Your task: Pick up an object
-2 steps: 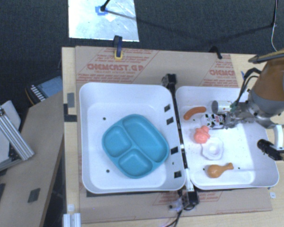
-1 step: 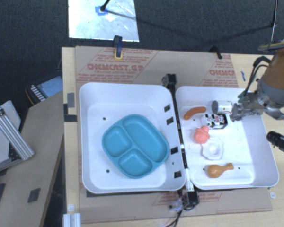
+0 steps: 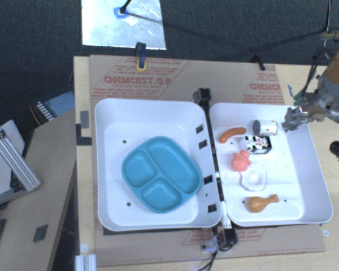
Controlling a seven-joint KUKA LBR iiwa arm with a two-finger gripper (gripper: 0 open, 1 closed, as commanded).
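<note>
The right bin (image 3: 311, 168) holds several small things. An orange sausage (image 3: 232, 134) lies at the far left of it, with a small white cylinder with a dark end (image 3: 265, 129) to its right. Just in front of these sits a black and white patterned piece (image 3: 258, 144). Nearer the camera come a pink lump (image 3: 241, 161), a white translucent piece (image 3: 253, 179) and a tan drumstick (image 3: 261, 202). My gripper (image 3: 291, 119) hangs over the bin's far right corner, a little to the right of the white cylinder and apart from it.
The left bin (image 3: 110, 123) carries a blue divided plate (image 3: 161, 174). A black hinge strip (image 3: 210, 151) runs between the two bins. Cardboard lies under both, and a yellow clamp (image 3: 141, 58) sits at the bench's far edge.
</note>
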